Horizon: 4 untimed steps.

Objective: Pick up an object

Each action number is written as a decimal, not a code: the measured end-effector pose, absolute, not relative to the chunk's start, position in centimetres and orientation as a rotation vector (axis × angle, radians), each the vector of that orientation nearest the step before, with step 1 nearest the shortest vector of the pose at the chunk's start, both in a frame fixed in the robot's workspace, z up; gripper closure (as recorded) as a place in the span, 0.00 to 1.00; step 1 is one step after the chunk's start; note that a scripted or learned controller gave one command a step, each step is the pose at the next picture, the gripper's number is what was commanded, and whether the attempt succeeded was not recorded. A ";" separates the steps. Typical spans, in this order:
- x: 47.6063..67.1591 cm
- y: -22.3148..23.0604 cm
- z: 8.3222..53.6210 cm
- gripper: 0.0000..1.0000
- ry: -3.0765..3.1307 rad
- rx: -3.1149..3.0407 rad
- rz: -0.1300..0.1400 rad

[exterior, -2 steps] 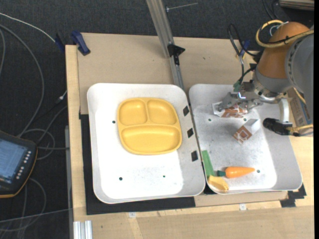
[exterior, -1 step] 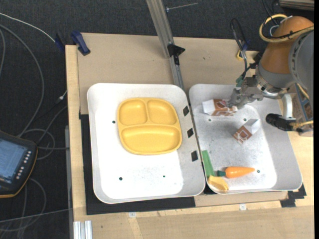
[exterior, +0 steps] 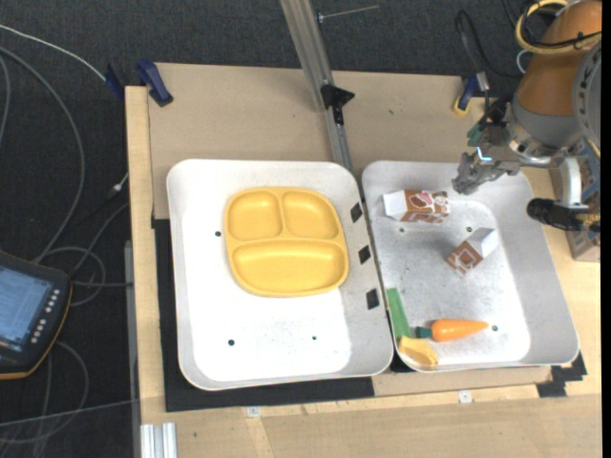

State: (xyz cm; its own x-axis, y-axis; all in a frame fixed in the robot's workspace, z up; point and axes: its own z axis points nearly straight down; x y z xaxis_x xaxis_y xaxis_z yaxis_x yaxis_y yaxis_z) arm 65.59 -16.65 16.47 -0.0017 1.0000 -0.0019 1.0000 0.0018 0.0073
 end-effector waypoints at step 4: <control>66.3 -5.1 23.3 1.00 2.232 2.218 -0.001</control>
